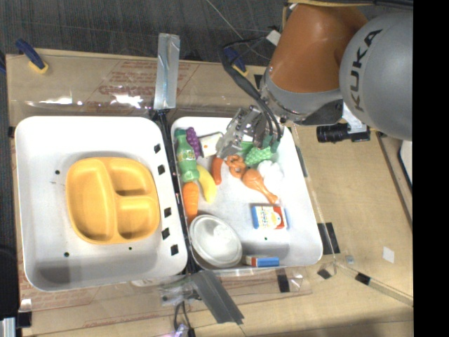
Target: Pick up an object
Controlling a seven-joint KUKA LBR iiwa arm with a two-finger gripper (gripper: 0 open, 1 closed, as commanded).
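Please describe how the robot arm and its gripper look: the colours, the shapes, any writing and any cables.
The arm is rounded and grey, with the word KUKA in dark letters on its side. Above the wrist it has a broad orange band. The gripper is a small metallic grey part with thin fingers. Black cables run beside the wrist, and a short black part protrudes below the grey shell.

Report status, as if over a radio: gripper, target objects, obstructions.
Gripper low over right bin, amid toy food pile; grip unclear. Drumstick, carrot, banana lying loose in bin. Metal bowl near front, clear of gripper.
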